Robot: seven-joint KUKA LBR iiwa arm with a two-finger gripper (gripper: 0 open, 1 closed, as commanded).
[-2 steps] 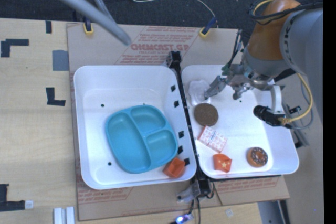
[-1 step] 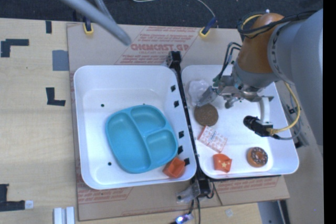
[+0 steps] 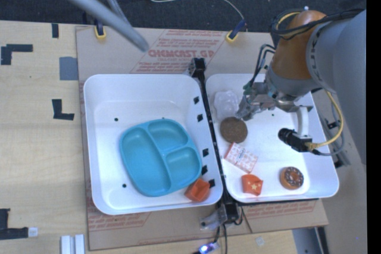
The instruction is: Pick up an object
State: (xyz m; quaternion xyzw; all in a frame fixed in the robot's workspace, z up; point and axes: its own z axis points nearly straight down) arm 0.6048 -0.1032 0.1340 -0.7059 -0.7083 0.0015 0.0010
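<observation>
The arm [image 3: 333,44] comes in from the right, its grey body filling the upper right corner, and bends down over the right bin [image 3: 318,184]. The orange band [image 3: 293,50] sits above the wrist, over the bin's back half. Below it the wrist tilts down and to the left, ending in the gripper [image 3: 245,109], which is low over the bin's back left area, near the divider between the two bins. Whether it is released or clenched cannot be told from this angle; dark hardware and cables hide the tip.

Just below the gripper lies a brown disc [image 3: 234,129], flat on the bin floor; it looks close to or touching the gripper's tip, but contact is not clear. Just to the gripper's left, against the bin's back left corner, is a clear crumpled wrapper [image 3: 225,102]. In front of the disc lies a white card with red print [image 3: 240,157], and nearer the front edge a red wedge [image 3: 252,184]. A donut [image 3: 292,177] sits in the front right part, well apart from the gripper. A black cylinder [image 3: 294,140] hangs from the arm's side over the middle of the bin.

The left bin [image 3: 101,98] holds a blue divided tray [image 3: 159,156], lying at a slant, and an orange lump [image 3: 198,190] at the front right corner, just beside the tray.
</observation>
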